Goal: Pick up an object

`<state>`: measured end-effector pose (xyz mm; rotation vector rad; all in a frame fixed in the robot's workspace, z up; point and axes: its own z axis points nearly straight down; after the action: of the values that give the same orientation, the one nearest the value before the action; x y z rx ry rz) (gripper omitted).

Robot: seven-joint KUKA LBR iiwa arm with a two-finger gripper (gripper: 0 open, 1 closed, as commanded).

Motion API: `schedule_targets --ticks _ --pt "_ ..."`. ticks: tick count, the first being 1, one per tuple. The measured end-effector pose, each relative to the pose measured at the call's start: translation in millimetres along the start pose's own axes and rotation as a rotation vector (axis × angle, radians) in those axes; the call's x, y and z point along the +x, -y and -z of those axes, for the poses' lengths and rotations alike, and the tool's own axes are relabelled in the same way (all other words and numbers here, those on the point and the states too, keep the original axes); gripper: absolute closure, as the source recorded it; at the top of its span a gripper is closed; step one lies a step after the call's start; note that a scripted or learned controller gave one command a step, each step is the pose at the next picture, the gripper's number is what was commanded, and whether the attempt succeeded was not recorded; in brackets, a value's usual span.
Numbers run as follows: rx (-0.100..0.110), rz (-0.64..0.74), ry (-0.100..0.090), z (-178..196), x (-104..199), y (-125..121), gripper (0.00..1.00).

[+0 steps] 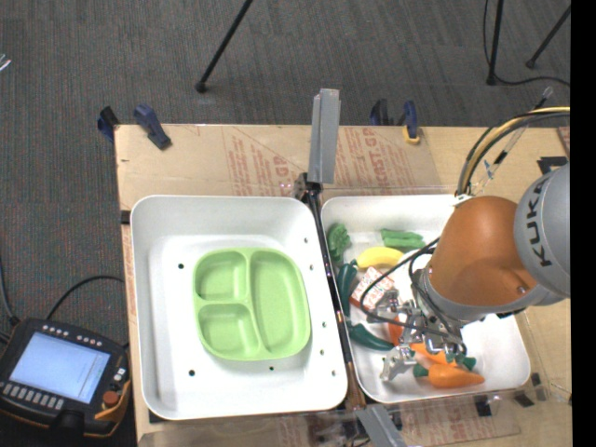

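My gripper (416, 350) is down in the right bin (507, 357), low over a heap of toy food near its front edge. Its metal fingers straddle an orange carrot (449, 372) and a red piece beside it. Whether anything sits between the fingers is hidden by the clutter. Further back in the same bin lie a yellow banana (379, 257), a green pepper (338, 240), a green pod (400, 239) and a dark green cucumber (370, 337). A red-and-white packet (370, 291) lies in the middle.
The left bin (158, 250) holds a light green divided plate (251, 303). A grey upright post (325, 138) stands behind the seam between the bins. A teach pendant (60, 371) lies on the floor at the lower left.
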<state>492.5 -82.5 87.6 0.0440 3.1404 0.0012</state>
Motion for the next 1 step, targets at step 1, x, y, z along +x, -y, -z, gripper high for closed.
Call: schedule_targets --ticks 1 --pt "-0.001 -0.052 -0.004 -0.7 17.5 -2.0 0.00"
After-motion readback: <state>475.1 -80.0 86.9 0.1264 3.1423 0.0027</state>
